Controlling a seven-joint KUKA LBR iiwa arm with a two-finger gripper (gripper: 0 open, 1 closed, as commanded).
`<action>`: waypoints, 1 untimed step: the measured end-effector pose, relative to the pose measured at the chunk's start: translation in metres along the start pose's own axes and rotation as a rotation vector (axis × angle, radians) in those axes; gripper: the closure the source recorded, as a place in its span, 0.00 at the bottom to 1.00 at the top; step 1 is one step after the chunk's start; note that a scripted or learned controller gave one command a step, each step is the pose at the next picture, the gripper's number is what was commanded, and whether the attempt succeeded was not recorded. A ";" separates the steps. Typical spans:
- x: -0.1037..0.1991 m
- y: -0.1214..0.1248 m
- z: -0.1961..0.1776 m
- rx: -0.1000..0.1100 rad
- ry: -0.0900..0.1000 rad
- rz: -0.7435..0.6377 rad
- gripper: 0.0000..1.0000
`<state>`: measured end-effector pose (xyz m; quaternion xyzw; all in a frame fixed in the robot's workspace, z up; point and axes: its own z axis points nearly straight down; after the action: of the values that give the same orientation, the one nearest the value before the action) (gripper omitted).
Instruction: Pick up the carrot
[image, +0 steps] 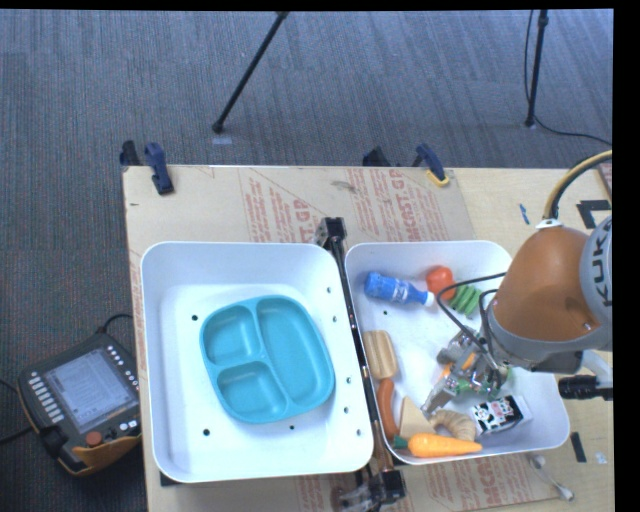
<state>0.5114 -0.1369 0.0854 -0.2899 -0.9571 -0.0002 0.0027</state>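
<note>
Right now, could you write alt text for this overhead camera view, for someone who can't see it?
A robot arm's gripper hangs over the right bin, above a carrot lying at its near edge among toy foods. The left bin holds a blue divided plate.

bins (165, 300): smooth white plastic, slight gloss
tray (267, 357): blue plastic, satin sheen
bench (250, 200): matt board, red print
carrot (443, 446): orange, smooth, plastic-looking
bottle (395, 289): glossy blue plastic
arm (545, 290): orange band, smooth, soft shine
floor (100, 90): grey, ribbed carpet
</note>
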 end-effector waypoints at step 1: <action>0.000 0.000 -0.008 -0.001 0.003 0.006 1.00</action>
<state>0.5118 -0.1368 0.0935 -0.2925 -0.9562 -0.0011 0.0042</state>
